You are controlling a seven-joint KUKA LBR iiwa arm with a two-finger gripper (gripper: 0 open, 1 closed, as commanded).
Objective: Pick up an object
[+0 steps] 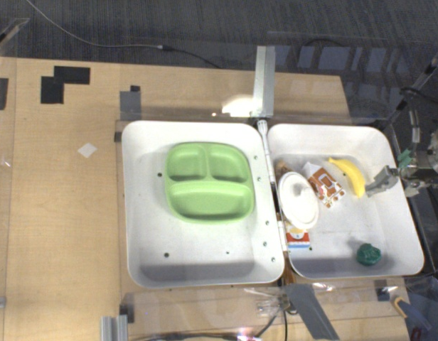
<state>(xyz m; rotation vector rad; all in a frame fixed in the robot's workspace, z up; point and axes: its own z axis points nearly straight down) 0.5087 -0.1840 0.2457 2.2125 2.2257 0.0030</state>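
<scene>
The right bin [390, 219] holds several objects. A yellow banana [349, 175] lies near its back right. Next to it on the left is a brown and white snack packet [326, 185]. A round white cup [298, 199] rests by the bin's left wall, over a small white, orange and blue carton [298, 239]. A dark green lump [369, 254] sits in the front right corner. My gripper [384, 180] hangs at the bin's right rim, just right of the banana and apart from it, with nothing seen in its hold.
The left bin [144, 247] carries a green divided plate [208, 182] in its middle. A metal divider [270, 190] separates the bins. A metal post [264, 84] stands behind them. Cables and arm parts [425, 165] crowd the right edge.
</scene>
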